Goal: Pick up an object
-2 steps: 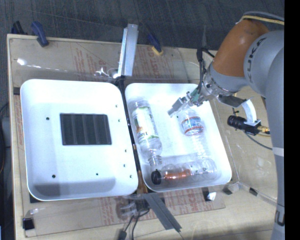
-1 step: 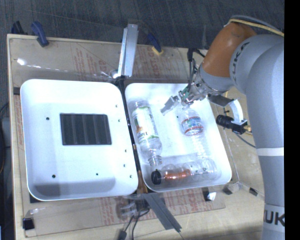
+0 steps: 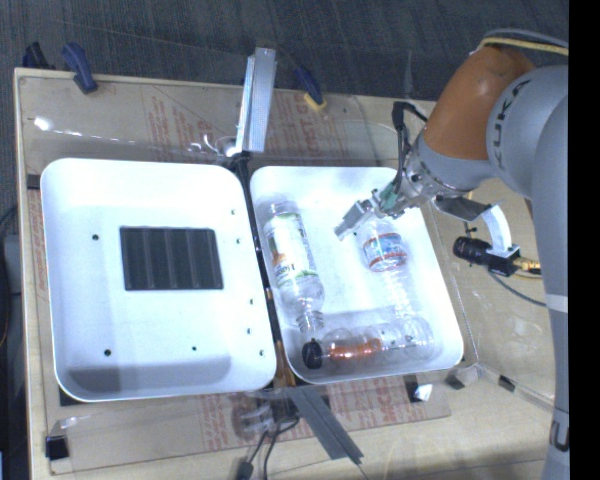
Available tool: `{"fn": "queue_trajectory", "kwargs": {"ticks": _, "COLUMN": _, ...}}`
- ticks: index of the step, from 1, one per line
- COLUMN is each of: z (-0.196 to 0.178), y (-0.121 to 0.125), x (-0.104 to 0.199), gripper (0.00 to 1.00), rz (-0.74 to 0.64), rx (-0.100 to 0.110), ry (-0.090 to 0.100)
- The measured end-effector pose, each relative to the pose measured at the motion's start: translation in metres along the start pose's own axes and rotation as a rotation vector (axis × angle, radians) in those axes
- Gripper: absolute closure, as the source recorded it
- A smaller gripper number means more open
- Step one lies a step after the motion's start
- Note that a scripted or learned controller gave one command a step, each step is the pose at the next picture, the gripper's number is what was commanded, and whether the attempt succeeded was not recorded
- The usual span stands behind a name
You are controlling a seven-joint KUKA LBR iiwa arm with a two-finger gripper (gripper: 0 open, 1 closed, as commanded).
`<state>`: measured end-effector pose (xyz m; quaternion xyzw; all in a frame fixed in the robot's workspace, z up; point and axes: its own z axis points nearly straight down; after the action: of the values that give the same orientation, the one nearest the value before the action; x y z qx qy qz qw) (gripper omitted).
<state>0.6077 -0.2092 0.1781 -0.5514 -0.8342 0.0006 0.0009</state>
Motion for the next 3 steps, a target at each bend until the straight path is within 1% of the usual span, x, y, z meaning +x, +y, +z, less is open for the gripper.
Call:
{"fn": "queue_trajectory", "kwargs": {"ticks": 1, "z": -0.122, "y": 0.016, "x": 0.053, "gripper": 0.00, "rz": 0.281, "rx": -0.004, "ry": -0.002}}
{"fn": "queue_trajectory", "kwargs": {"ticks": 2, "z": -0.071, "y": 0.038, "x": 0.121, "gripper": 0.00, "rz": 0.208, "rx": 0.001, "ry": 0.000}}
{"fn": "queue_trajectory", "kwargs": {"ticks": 3, "z": 0.043, "y": 0.082, "x": 0.079, "gripper": 0.00, "rz": 0.059, "rx": -0.002, "ry": -0.005}}
